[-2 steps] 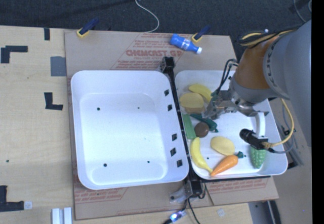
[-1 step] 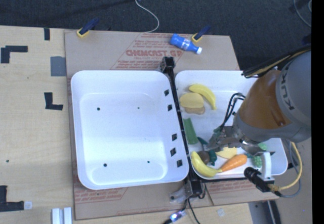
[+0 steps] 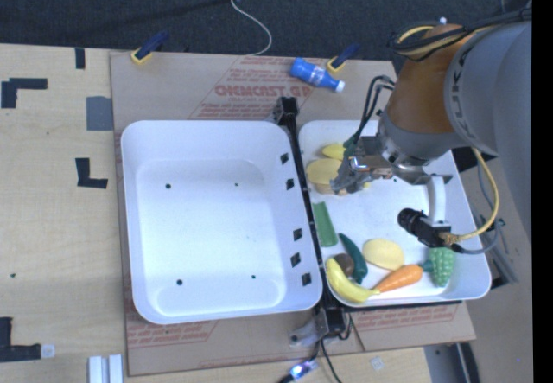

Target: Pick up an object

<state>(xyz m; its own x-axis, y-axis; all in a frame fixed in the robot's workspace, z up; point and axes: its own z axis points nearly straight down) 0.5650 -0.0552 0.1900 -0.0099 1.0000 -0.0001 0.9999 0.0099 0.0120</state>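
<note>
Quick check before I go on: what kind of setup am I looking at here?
Most likely a lab bench rigged for robot grasping trials. Two white bins sit side by side on a cardboard sheet, toy food such as a banana and carrot lies in the right one, and tape marks dot the wooden benchtop.

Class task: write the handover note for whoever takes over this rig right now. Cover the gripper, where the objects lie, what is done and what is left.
Gripper: low in the right bin, at its upper left, against the pale yellow pieces; its grip cannot be judged from here.
Objects: green stick by the divider; banana, carrot, pale yellow lump and green bumpy piece along the near edge.
Done: the approach.
Left: a confirmed grasp, then the lift.
</note>
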